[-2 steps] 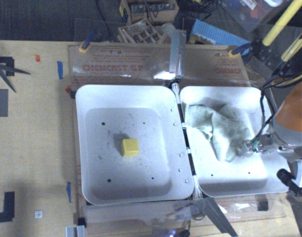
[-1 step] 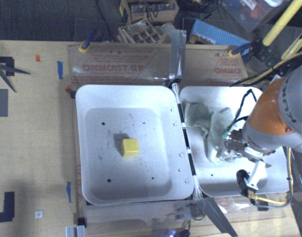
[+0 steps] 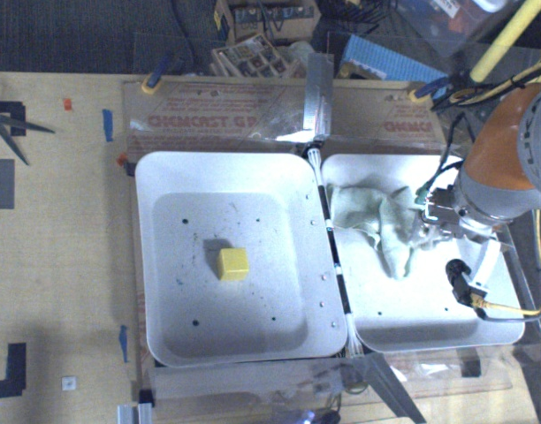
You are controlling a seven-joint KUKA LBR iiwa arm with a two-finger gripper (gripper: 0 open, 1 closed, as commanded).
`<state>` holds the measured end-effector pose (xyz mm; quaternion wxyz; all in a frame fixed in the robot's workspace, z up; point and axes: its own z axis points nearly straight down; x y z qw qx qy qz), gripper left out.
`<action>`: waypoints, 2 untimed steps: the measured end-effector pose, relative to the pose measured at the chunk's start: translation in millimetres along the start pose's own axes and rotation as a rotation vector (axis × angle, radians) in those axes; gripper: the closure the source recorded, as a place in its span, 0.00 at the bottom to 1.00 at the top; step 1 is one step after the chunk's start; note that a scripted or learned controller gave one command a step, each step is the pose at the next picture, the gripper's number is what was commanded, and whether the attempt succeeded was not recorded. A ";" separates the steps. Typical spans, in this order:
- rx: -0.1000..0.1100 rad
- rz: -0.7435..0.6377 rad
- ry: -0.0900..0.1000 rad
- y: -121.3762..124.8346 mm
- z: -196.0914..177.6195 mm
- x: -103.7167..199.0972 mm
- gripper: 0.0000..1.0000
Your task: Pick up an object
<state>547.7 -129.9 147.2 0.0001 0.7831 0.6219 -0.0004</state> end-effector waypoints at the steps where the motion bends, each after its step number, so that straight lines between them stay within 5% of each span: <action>1: -0.011 0.475 0.002 9.2 54.9 24.4 1.00; 2: -0.010 0.962 0.008 24.5 55.1 24.0 1.00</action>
